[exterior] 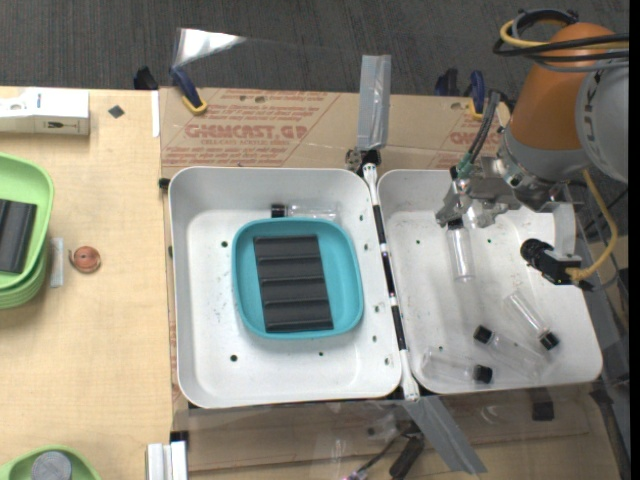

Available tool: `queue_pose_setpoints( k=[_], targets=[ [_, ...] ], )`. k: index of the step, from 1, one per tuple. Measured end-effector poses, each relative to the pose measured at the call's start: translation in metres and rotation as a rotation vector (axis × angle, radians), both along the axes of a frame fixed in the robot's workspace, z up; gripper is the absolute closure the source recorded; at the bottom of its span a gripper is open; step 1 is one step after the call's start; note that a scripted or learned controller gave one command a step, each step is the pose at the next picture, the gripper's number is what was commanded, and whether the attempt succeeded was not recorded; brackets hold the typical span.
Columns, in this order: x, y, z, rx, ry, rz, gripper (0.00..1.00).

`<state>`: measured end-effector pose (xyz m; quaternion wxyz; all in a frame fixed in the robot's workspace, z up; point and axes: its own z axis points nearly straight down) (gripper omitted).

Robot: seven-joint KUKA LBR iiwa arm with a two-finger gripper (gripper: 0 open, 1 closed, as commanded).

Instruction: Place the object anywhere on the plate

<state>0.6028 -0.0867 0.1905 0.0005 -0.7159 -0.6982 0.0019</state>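
The gripper (456,218) is seen above the right bin (420,353), and a clear tube (459,251) is pinched upright between its fingers. The teal plate (346,268) is set in the left bin (200,368), bearing a dark ribbed tray (292,281). More tubes (530,320) are scattered near the right bin's front. A wooden bench (90,368) lies to the left.

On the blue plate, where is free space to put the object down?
The teal plate has bare strips left and right of the black ribbed block that crowds its middle. The left bin floor around the plate is bare. The right bin is crowded with clear tubes.
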Motion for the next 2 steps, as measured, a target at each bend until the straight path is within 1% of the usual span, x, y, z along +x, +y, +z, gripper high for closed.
queue_pose_setpoints(
  k=[1, 2],
  targets=[
    [-0.025, 0.063, 0.0, 0.002, 0.001, 0.119, 1.0],
    [-0.069, 0.135, 0.003, 0.001, 0.001, 0.18, 1.0]
  ],
)
